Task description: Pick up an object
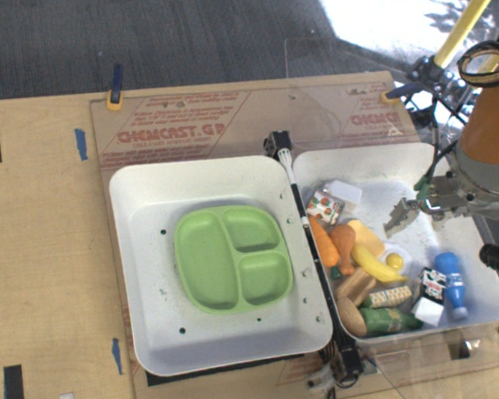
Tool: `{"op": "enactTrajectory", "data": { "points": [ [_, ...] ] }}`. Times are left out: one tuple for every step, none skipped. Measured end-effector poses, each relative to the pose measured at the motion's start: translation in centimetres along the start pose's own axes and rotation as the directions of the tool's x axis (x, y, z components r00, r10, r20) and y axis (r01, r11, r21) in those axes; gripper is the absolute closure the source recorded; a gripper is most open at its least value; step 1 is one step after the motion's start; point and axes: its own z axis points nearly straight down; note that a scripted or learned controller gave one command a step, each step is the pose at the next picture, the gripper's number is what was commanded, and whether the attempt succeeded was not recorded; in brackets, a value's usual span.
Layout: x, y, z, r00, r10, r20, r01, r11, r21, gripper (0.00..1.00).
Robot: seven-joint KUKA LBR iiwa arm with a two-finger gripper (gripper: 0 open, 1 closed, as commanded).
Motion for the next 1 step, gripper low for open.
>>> {"op": "enactTrajectory", "data": {
  "points": [
    [3.16,-2.75,9.54,0.989,0.148,0.002,-0.148,0.989,-0.009,0.0]
  ]
}}
